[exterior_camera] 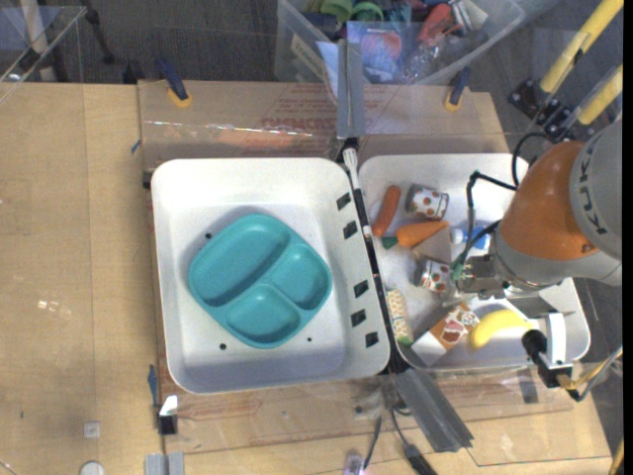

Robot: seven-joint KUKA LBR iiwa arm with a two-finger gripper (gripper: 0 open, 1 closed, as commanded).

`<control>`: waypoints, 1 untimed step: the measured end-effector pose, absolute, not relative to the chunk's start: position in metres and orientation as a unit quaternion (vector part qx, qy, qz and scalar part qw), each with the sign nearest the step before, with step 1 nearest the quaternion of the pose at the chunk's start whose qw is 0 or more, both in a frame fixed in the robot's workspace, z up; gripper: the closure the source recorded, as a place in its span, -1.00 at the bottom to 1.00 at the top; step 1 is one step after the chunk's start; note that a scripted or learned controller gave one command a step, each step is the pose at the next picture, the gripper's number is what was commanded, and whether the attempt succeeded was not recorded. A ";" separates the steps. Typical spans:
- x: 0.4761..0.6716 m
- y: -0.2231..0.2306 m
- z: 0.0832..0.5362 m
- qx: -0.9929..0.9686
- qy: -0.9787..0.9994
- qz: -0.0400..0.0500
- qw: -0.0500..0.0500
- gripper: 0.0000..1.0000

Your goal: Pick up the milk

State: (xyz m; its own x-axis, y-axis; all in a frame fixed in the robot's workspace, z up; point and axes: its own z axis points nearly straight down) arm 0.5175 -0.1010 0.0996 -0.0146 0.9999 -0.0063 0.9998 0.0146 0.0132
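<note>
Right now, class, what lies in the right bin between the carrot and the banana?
In the camera view, a small can and a small carton lie between the carrot and the banana.

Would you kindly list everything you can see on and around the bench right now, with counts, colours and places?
Bins: two, white, side by side on the bench.
Divided plate: one, teal, in the left bin.
Hot dog: one, red-brown, top of the right bin.
Carrot: one, orange, right bin, below the hot dog.
Cans: two, white with red print, right bin.
Milk carton: one, white and brown, right bin's near edge.
Banana: one, yellow, right of the carton.
Clear tub: one, with mixed toys, behind the bins.
Arm: one, grey with an orange band, over the right bin.
</note>
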 end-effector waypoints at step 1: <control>0.525 -0.049 0.240 0.726 0.688 -0.001 0.000 1.00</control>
State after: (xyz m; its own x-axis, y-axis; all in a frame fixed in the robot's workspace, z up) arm 0.5245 -0.0495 0.2402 0.0544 0.9985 -0.0004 0.9985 -0.0544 -0.0013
